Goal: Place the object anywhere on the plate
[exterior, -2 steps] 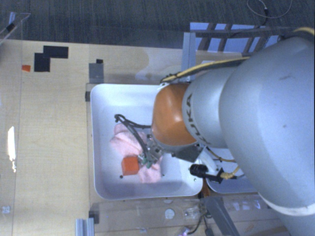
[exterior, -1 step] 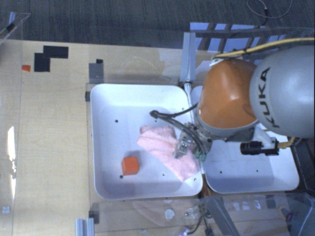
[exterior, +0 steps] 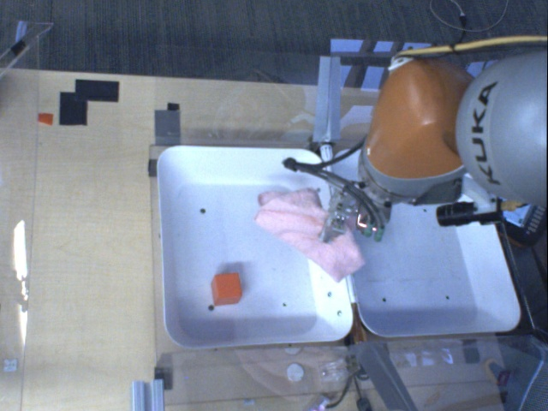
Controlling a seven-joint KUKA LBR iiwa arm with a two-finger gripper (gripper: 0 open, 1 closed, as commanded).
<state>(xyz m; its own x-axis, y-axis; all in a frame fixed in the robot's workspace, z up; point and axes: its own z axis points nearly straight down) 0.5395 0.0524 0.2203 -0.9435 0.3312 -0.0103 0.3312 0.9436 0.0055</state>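
Observation:
A crumpled pink cloth (exterior: 295, 219) lies in the right part of the left white bin (exterior: 184, 229), and its lower corner reaches over the rim between the two bins. My gripper (exterior: 336, 227) points down onto the cloth's right side and touches it or hovers just above it. The grey arm with its orange band (exterior: 415, 127) covers the area behind it. A small orange cube (exterior: 227, 288) sits on the left bin's floor near the front, well to the left of the gripper.
The right white bin (exterior: 445, 289) lies under the arm, its back part hidden by the wrist. A metal post (exterior: 327, 101) stands behind the bins. Black and orange markers (exterior: 81, 101) lie on the wooden bench at the far left.

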